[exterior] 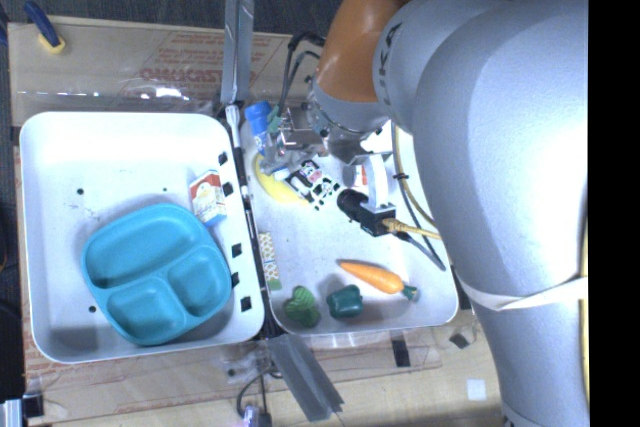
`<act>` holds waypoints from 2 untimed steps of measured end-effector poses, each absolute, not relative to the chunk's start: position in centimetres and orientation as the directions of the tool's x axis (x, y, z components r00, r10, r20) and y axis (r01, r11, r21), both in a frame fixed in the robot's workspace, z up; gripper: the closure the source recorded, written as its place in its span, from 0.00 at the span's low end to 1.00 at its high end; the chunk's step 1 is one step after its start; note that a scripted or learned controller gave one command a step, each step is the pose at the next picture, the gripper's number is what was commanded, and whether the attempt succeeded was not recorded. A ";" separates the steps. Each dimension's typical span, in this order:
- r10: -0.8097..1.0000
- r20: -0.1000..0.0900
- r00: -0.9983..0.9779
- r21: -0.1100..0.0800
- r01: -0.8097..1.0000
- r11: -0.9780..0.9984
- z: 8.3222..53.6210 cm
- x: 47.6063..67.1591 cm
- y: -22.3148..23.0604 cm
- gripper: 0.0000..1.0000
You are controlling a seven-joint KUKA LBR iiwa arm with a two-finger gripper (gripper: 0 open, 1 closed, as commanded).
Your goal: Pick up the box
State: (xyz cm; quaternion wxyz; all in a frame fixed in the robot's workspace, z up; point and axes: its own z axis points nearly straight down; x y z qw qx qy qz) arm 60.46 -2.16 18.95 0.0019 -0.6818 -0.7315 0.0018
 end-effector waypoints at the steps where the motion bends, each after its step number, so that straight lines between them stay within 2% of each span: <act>1: 0.997 0.000 -0.079 -0.012 0.997 0.079 19.7 60.5 -2.0 1.00; 2: 0.993 -0.001 0.115 -0.005 0.993 -0.115 20.1 65.5 0.5 1.00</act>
